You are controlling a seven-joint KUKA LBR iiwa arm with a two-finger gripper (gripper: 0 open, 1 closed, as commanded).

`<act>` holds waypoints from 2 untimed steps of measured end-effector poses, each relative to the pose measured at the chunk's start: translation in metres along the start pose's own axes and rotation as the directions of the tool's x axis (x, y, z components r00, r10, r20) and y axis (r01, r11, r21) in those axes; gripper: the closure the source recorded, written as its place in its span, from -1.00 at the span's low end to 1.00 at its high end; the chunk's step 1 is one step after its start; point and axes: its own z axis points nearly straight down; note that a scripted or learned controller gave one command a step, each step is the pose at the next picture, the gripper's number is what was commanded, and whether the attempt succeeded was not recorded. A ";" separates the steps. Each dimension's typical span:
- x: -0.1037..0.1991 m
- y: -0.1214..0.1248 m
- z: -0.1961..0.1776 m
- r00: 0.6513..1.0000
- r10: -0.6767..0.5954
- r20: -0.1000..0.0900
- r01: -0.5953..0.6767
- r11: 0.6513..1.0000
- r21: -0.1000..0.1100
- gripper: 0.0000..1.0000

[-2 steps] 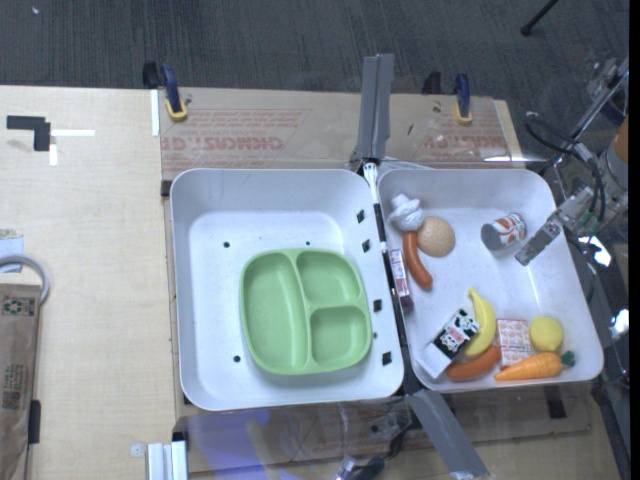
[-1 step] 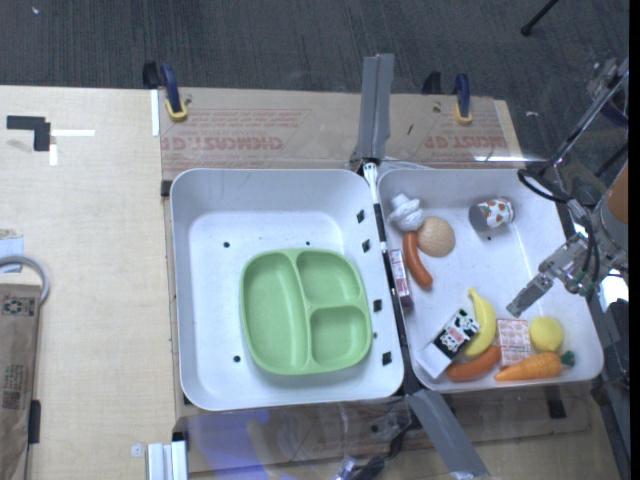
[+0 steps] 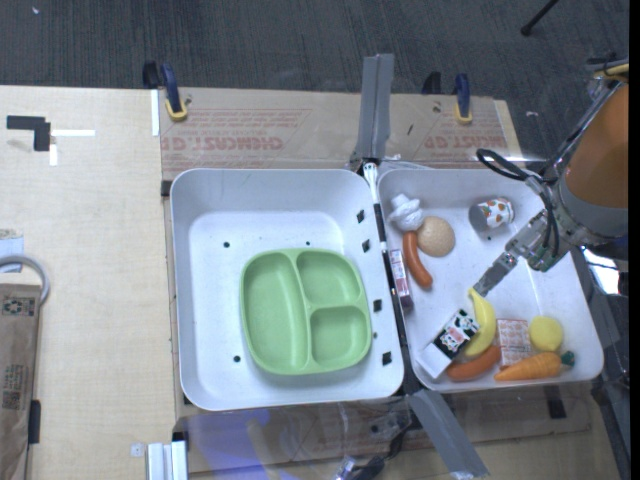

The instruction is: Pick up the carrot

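Reaching in from the right, the grey arm [image 3: 600, 183] with its orange band hangs over the right-hand white bin [image 3: 590, 313], its jaws [image 3: 487, 282] poised above the bin floor just up from a banana [image 3: 484, 320]; whether the jaws are open or closed cannot be told from this angle, and nothing can be seen between them. The carrot [image 3: 530, 368] lies on its side at the bin's near right corner, leafy end to the right, just below a yellow lemon [image 3: 546, 333] and a small printed packet [image 3: 513, 340], well apart from the jaws. Beside it to the left sit a reddish-orange vegetable [image 3: 472, 366] and a black-and-white carton [image 3: 455, 334]. Farther back in the same bin are a sausage [image 3: 417, 261], a tan round roll [image 3: 436, 236], a white swirled piece [image 3: 405, 209] and a small patterned item [image 3: 494, 212]. The left bin [image 3: 190, 268] holds a green divided plate [image 3: 308, 311]. Both bins rest on a pale wooden table [image 3: 80, 228], with a clamped cardboard sheet [image 3: 260, 128] behind them.
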 end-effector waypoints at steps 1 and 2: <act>-0.007 -0.067 -0.063 0.978 0.206 0.002 -0.206 0.978 -0.001 -1.00; 0.053 -0.007 -0.057 0.954 0.300 -0.001 -0.300 0.954 0.002 -1.00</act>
